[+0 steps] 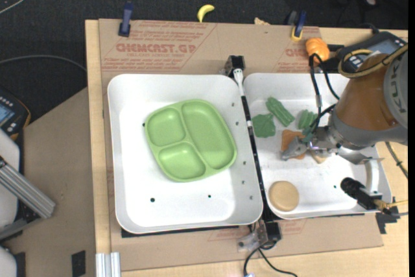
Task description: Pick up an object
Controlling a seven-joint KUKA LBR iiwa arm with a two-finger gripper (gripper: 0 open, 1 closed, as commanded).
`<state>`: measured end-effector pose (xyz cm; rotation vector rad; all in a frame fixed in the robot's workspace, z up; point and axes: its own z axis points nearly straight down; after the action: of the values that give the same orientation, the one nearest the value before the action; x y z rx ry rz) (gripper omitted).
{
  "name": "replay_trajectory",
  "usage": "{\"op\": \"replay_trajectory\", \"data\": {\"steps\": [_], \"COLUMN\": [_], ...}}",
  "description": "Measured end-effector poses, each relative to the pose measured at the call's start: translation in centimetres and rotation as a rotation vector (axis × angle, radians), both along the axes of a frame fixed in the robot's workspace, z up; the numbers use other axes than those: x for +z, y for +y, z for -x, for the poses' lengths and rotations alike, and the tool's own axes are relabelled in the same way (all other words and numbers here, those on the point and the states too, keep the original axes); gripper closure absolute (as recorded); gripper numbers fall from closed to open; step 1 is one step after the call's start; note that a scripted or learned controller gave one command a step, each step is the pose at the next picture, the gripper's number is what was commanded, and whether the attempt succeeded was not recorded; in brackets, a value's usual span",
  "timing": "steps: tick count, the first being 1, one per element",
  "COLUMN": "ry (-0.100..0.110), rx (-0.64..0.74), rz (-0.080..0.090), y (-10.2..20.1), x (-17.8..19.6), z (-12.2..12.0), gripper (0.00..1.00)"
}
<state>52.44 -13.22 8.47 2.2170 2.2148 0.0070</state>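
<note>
Fingers [299, 148] low in the right bin [324, 204], down among the clutter; whether they are spread, pressed together or pinching anything cannot be told, as the wrist hides them. Just beside them, to the view's left, lie an orange piece [290, 136] and green pieces [272, 115], and below them, well apart, a round tan object [283, 195]. Far left, the green divided plate [189, 139] fills the left bin [130, 159]; cardboard on the bench [155, 47] reads "CHEMCAST", remaining letters unclear.
</note>
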Motion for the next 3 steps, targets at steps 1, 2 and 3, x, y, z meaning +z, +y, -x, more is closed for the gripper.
{"op": "replay_trajectory", "data": {"steps": [1,2,3], "ry": [-0.006,-0.005,0.01], "rx": [0.0,0.002,0.011], "rz": [0.002,0.002,-0.006], "y": [0.0,-0.9,9.6], "x": [1.5,12.1,13.1], "z": [-0.2,-1.7,-0.3], "gripper": [1.0,1.0,1.0]}}
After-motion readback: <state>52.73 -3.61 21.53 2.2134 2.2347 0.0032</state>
